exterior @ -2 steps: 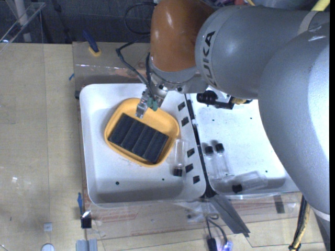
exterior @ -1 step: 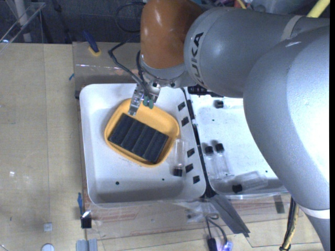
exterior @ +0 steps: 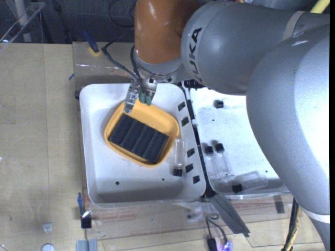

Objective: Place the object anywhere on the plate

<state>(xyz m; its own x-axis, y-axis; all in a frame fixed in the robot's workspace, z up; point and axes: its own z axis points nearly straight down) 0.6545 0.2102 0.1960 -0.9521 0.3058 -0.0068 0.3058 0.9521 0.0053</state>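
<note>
Grey KUKA arm (exterior: 251,61) reaches in from the right, filling the upper right of the view; black letters "KUKA" readable on the grey link just beside the orange band (exterior: 159,27). Gripper (exterior: 138,97) hangs over the upper part of the left shallow white bin (exterior: 99,156), fingers pointing down at the back edge of the yellow squarish plastic plate (exterior: 141,132). The fingers stand slightly apart, with nothing seen between them; one tip looks to touch or nearly touch the plate's rim, cannot tell which. Plate lies tilted diagonally in the left bin, and its inside carries a dark ribbed rectangular insert (exterior: 138,137) of several parallel bars. A small clear tube with a black cap (exterior: 178,158) lies just right of the plate, near the divider between the bins. Right white bin (exterior: 246,114) holds more clear tubes with black caps (exterior: 220,158), scattered, well apart from the plate. No other writing legible. Light wooden surface (exterior: 36,140) lies beneath both bins.
</note>
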